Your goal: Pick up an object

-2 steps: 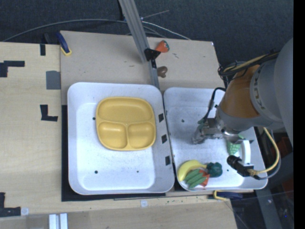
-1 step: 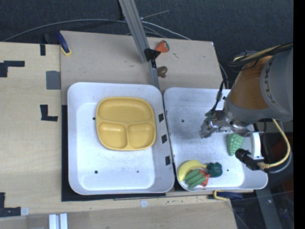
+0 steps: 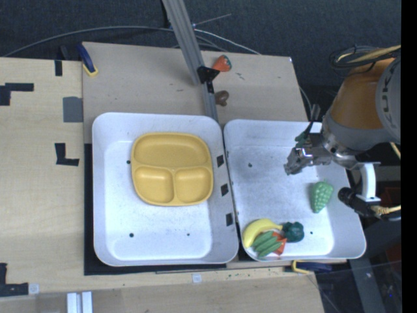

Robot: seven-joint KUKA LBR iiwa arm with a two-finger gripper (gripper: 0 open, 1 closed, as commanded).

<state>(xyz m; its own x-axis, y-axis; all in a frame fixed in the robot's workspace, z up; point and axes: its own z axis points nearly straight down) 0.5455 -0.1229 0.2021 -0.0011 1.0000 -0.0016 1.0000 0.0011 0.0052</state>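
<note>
Gripper (image 3: 296, 162): poised over the right bin (image 3: 260, 135), finger state cannot be told; nothing is seen held. Green textured toy (image 3: 320, 196): by bin's right edge, free for grasping. Banana-and-vegetable cluster (image 3: 270, 235): lodged at near edge.

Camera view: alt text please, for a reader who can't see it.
The arm's end effector hangs over the right bin, above a light green toy and a cluster of toy foods at its near edge. The left bin holds a yellow divided plate.
</note>
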